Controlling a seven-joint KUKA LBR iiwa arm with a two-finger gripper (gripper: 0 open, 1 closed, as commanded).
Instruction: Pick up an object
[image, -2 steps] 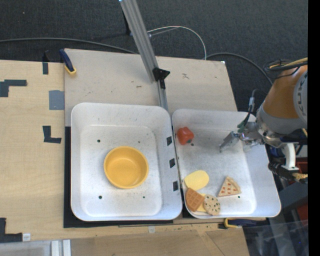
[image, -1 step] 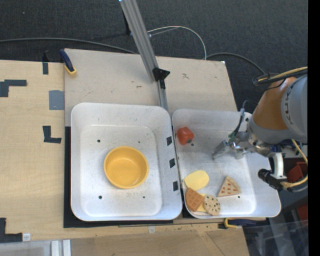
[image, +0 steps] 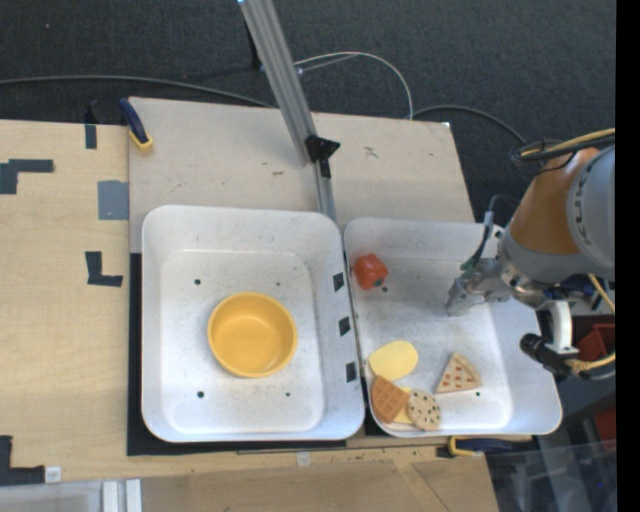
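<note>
Arm body: I saw a rounded grey shell (image: 598, 215), smooth and matte.
Band: I noted a broad orange ring (image: 545, 212) above the wrist.
Wrist end: I made out a grey metal gripper (image: 466, 296), small and angular.
Cables: I saw thin yellow and black cables (image: 560, 150) looping over the orange ring.
Side fittings: I noticed black clamps and a white bracket (image: 557, 335) below the wrist.

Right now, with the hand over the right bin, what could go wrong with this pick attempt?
The hand sits over bare floor of the right bin, apart from every item, so closing here would likely grab nothing. The yellow piece, waffle and cookie lie crowded in the near corner, where a grasp might push neighbours. The red piece near the wall could slide away.
</note>
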